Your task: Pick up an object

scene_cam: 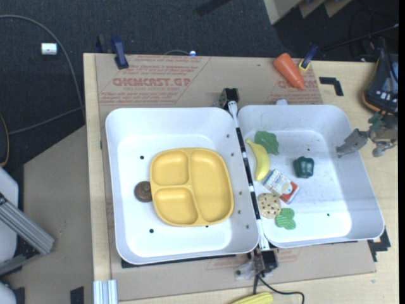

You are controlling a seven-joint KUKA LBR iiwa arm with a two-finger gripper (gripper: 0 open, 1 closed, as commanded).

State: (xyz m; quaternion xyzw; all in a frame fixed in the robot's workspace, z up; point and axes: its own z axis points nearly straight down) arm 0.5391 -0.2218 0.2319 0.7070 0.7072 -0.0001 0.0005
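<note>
The right bin [354, 195] holds several small objects along its left side: a yellow banana [259, 160], a leafy green piece [267, 141], a dark green pepper [304, 166], a white and red packet [280, 185], a cookie [269, 205] and a light green piece [286, 218]. My gripper [364, 145] hovers at the bin's right rim, well to the right of the pepper. Its two grey fingers are spread apart, open, with nothing between them.
The left bin [120, 144] carries a yellow divided plate [191, 187] with a brown round object [143, 191] at its left edge. An orange carrot-like toy [290, 71] lies on the bench behind the right bin. A blue clamp [118, 52] sits at the back left.
</note>
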